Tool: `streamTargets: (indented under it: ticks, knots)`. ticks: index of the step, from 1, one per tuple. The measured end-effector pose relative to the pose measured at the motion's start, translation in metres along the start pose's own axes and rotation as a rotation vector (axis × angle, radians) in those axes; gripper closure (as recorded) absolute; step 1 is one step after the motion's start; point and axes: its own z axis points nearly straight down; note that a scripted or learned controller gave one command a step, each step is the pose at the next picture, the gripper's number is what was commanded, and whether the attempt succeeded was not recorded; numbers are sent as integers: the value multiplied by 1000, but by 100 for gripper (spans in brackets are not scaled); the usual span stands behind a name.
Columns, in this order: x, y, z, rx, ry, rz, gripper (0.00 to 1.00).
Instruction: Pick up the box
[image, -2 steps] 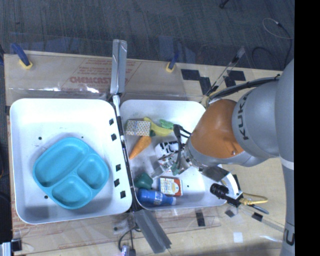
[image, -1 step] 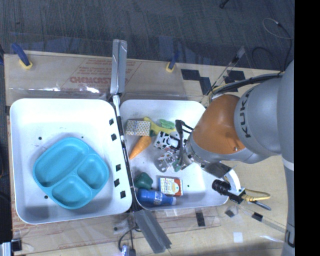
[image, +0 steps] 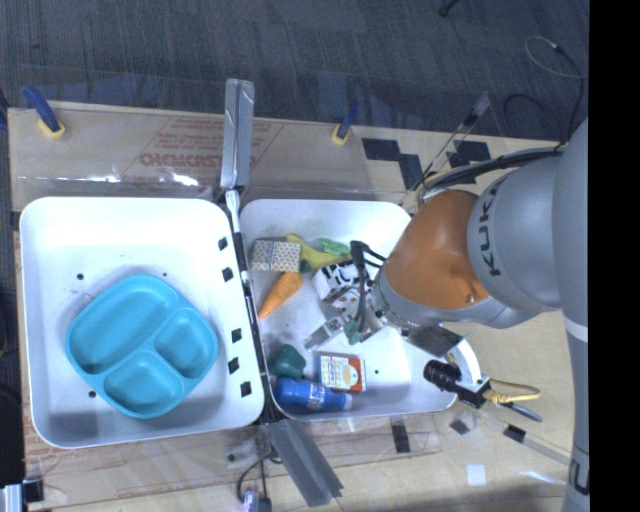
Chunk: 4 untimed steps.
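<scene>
Your claw hovered low in the right white bin, grip unreadable, just above the small orange-and-white cardboard box lying flat near the front wall, not yet lifted.

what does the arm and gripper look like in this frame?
Grey KUKA arm with rounded links, dark "KUKA" lettering on the casing, and a broad orange band above the wrist. Black cables run along its upper side. The gripper is a compact metallic silver-and-black assembly with thin wiring.
</scene>
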Motion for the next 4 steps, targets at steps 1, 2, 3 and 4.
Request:
streamTargets:
  ticks: [1,2,3,4]
  knots:
    - [-3,-20,26,37,31,-17,0]
    - [1,-18,21,39,40,-28,100]
    - [0,-16,10,36,35,-34,100]
    - [71,24,-79,44,49,-62,100]
